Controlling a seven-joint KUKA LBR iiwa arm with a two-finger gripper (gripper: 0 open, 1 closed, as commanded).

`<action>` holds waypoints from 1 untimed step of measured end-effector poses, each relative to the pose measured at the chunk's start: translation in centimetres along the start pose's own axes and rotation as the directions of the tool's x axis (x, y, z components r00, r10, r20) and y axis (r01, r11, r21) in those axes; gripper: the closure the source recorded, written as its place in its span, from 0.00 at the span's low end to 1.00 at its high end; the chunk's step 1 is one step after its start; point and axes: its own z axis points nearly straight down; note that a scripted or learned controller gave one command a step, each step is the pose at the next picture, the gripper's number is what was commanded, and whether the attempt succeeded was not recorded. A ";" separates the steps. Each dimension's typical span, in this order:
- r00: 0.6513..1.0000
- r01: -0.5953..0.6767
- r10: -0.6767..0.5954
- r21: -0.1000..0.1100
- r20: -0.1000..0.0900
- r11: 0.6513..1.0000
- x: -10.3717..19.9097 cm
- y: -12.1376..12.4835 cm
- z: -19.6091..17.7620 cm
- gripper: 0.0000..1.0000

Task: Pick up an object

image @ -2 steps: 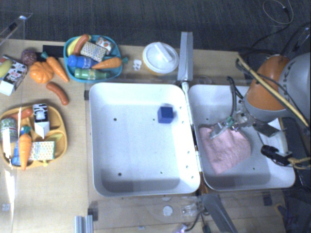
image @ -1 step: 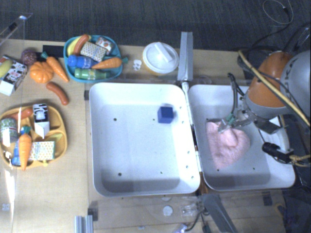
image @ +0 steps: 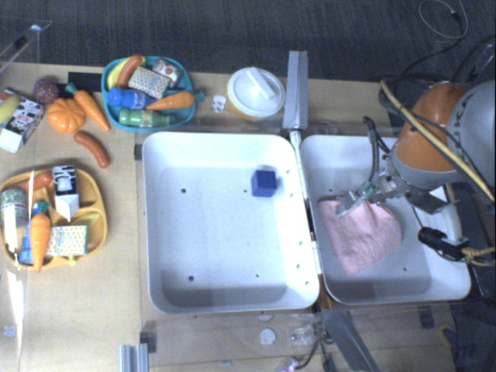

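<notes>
Over the right bin (image: 449,281), my claw (image: 364,196) pinches the soft, crumpled pink cloth (image: 360,235) at its twelve-o'clock edge; bare floor surrounds it.

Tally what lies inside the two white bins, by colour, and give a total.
Blue: 1, the blue cube in the left bin.
Pink: 1, the pink cloth in the right bin, under the gripper.
Total: 2
</notes>
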 end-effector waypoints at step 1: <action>0.987 -0.159 0.159 0.009 -0.002 0.987 0.8 4.5 1.4 0.00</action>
